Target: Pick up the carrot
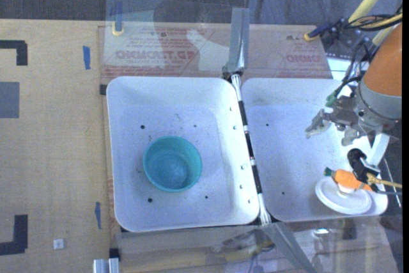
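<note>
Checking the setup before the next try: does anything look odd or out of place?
Nothing is spilled or damaged. The carrot sits on a white plate in the right bin's near corner; a teal bowl stands upright in the left bin.

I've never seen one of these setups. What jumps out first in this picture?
Probably the teal bowl, alone in the left white bin. Next, the small orange carrot on a white plate in the right bin's near right corner. The grey-and-orange robot arm hangs just above that spot.
</note>
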`<state>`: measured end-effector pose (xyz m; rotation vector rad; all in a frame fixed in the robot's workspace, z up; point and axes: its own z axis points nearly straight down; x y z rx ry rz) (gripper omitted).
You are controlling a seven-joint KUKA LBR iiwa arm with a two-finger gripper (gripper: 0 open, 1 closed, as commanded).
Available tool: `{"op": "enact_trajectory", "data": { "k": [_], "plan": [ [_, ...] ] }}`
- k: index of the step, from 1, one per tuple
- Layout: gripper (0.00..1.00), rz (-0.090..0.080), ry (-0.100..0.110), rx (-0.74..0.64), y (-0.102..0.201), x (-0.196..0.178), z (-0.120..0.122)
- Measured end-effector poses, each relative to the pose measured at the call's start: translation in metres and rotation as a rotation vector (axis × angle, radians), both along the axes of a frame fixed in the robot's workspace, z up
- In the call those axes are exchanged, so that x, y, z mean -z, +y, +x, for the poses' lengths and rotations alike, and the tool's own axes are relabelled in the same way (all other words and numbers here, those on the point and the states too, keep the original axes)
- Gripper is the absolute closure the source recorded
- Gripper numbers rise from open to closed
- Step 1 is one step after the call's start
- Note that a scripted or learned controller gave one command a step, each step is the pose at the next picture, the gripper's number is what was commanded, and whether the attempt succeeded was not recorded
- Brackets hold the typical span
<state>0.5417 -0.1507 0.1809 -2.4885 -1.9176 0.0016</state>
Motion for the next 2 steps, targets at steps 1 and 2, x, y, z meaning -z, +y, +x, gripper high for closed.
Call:
{"op": "enact_trajectory", "data": {
  "k": [1, 2],
  "plan": [
    [0.0, 0.002, 0.001, -0.108, -0.059, 0.078, -0.053],
    [0.0, -0.003, -0.007, -0.099, -0.049, 0.093, -0.061]
  ]
}}
